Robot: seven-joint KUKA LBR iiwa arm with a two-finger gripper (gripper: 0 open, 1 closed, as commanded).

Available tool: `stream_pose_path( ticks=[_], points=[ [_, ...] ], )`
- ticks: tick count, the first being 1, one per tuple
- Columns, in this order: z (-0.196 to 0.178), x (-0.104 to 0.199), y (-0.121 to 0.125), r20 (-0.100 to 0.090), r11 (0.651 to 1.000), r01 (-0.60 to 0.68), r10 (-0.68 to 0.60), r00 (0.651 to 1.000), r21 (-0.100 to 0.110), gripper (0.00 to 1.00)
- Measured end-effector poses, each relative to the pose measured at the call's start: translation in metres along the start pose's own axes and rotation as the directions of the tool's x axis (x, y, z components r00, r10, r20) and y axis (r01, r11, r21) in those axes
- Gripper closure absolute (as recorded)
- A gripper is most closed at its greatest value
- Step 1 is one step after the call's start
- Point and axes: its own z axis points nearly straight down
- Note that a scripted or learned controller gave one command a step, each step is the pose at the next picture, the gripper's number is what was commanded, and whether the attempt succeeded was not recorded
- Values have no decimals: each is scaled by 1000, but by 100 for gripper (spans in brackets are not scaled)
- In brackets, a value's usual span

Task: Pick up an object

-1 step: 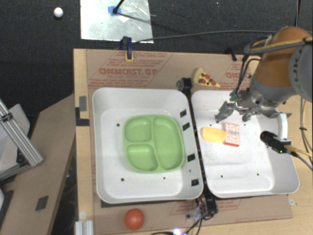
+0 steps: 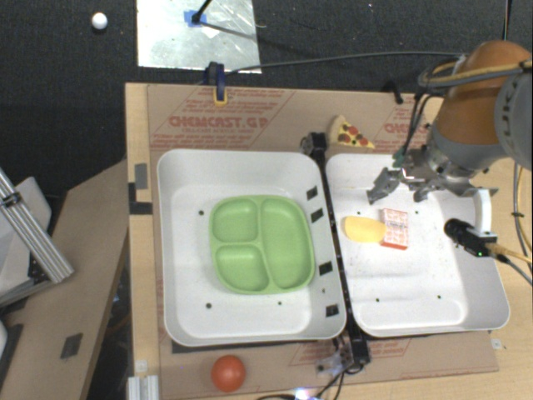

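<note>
Nearest me, an orange ball point(image 2: 228, 372) sits on the counter point(image 2: 275, 111) below the left bin point(image 2: 179, 248). My claw point(image 2: 401, 184) hangs with fingers apart, holding nothing, above the right bin point(image 2: 433, 307). Its targets, a yellow piece point(image 2: 363, 228) and a red-and-white packet point(image 2: 396, 227), lie touching, so I could nudge both and grip neither. Black cloth backs the counter.

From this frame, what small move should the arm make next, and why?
Probably a short shift toward the view's lower left, then down. The gripper hovers over the right bin with nothing between its fingers, above and slightly right of the yellow object and the red-and-white packet, which lie touching. Centering over one of them should come before any grasp.
</note>
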Motion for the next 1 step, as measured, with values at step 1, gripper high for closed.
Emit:
stream_pose_path(
  ticks=[1],
  points=[
    [59, -3, 7, 0, 1000, -2, 2, 1000, 3, 0]
  ],
)
